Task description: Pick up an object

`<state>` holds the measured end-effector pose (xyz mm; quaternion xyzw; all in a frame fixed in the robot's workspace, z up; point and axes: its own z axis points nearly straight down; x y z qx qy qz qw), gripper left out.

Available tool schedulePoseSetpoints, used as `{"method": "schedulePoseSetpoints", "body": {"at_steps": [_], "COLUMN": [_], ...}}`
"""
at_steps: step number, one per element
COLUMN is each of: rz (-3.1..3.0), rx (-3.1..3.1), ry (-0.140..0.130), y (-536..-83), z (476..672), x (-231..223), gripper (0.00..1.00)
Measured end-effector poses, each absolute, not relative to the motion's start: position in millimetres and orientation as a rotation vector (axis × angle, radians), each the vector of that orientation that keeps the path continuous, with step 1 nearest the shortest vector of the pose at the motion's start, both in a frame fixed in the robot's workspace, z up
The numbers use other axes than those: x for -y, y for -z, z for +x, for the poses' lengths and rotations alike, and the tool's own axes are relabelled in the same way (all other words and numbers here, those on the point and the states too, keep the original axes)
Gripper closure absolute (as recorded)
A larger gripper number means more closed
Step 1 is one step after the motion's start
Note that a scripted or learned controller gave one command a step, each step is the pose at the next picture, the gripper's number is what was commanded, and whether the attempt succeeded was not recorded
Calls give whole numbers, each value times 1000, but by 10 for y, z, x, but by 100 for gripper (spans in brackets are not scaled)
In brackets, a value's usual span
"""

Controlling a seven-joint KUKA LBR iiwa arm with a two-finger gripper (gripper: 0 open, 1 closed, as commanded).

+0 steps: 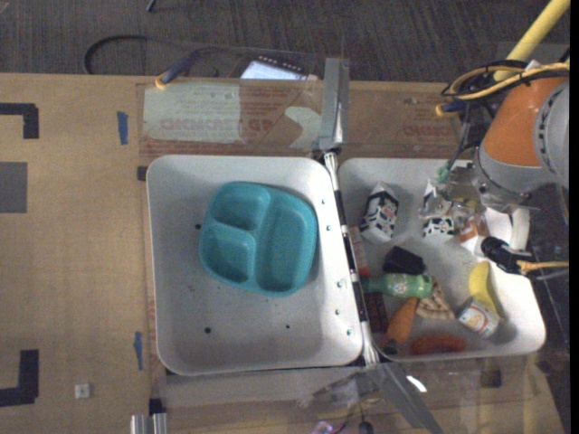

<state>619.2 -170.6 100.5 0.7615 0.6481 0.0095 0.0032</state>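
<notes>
Camera view
Table (72, 269): brown surface carrying two shallow white bins side by side.
Left bin (172, 333): held one teal divided plate (260, 237), lying flat in the half of the bin toward the table's far edge.
Right bin (529, 319): held a scatter of small objects.
Objects, far side of right bin: a black-and-white patterned carton (381, 213) stood near the divider; a second black-and-white patterned item (438, 224) lay just beside the arm's lower end.
Objects, middle of right bin: a black item (403, 260) lay next to a green bottle (398, 286) on its side.
Objects, near side of right bin: an orange carrot-shaped piece (403, 320), a red sausage-shaped piece (438, 343), a small can (476, 318) and a yellow banana-shaped piece (482, 283) toward the right wall.
Arm (520, 138): grey with orange band, reached in over the bin's far right corner.
Gripper (459, 197): positioned low over the far right part of the right bin; opening and any hold on an object could not be told from this angle.
</notes>
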Motion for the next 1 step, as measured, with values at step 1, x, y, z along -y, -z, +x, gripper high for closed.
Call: {"method": "schedulePoseSetpoints", "body": {"at_steps": [1], "rz": [2248], "rx": [-2192], "ry": [-2], "y": [-2183], "z": [6342], "x": [1019], "gripper": [100]}}
